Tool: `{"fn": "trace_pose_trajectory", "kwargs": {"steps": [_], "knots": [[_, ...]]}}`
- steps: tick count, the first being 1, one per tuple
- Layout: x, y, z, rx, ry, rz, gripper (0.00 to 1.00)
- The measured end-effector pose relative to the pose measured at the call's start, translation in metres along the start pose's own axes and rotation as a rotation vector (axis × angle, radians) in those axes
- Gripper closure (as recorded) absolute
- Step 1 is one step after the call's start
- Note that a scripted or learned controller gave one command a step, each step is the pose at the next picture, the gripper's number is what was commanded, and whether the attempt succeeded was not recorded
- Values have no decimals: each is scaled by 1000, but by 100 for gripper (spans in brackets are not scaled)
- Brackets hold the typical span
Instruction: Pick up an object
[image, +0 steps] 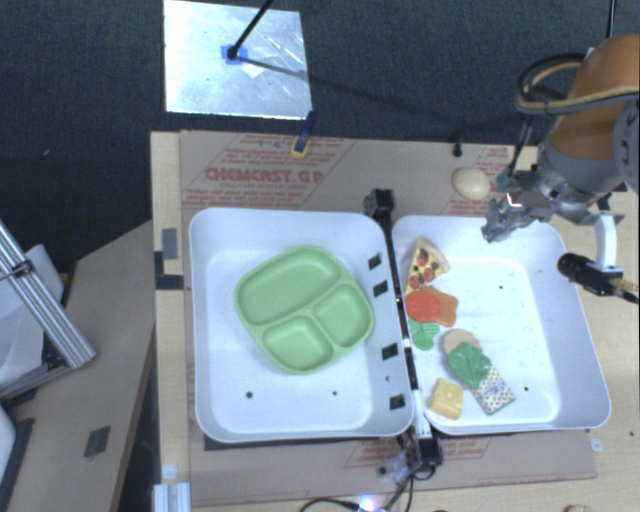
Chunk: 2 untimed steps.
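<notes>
Near edge of the bench (560, 300): two white bins are sitting side by side, touching along a black divider.

Right bin (545, 330), near-left corner: a yellow block (447, 398) is lying by the near rim, with a patterned packet (493, 392) just beside it. A dark green leafy piece (468, 364) is overlapping the packet's far end, and a pale round slice (460, 342) is peeking out behind it. Farther along the divider side, a small green piece (424, 335) is resting near the rim, a red-orange toy (430, 304) is lying just beyond it, and a pizza slice (426, 263) is pointing toward the far edge. The right half of this bin's floor is showing bare white.

Left bin (215, 400): a green divided tray (304, 309) is sitting in the middle, tilted.

Far right corner of the right bin: the gripper (500, 226) is hanging over the far rim, well apart from the toys. Cannot tell whether it is released or clenched; nothing is showing between its tips.

Beyond the far rim, on the cardboard, a beige egg (470, 183) is lying just beside the arm's wrist.
</notes>
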<state>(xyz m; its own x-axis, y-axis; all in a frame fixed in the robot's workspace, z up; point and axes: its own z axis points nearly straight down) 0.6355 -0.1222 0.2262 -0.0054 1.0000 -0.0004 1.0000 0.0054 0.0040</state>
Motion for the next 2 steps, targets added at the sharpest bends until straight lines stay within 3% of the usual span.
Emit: {"fn": "trace_pose_trajectory", "kwargs": {"steps": [2], "knots": [[110, -4, -14, 3, 2, -5, 100]]}}
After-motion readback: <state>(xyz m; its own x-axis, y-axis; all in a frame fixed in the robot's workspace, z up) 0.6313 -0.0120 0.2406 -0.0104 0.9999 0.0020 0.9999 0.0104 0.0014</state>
